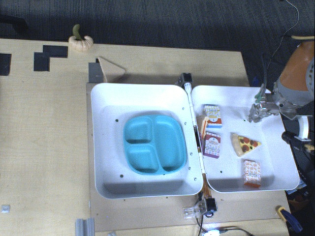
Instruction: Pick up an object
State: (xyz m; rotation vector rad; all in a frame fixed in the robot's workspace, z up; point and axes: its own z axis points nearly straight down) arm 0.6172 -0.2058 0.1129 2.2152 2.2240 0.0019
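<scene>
- Approach step, I reckon: gripper (256, 113) hangs over the upper right of the right bin (275, 186) with nothing between its jaws; can't tell how wide they stand.
- Closest pick is the pizza slice (244, 144), just below and left of it. Next move needs a short shift over, then a straight drop.
- Also in there: three small packets (212, 116) (212, 145) (251, 173), well apart, so no crowding.
- Left bin (98, 132) holds a blue divided tray (155, 144), out of the way.
</scene>
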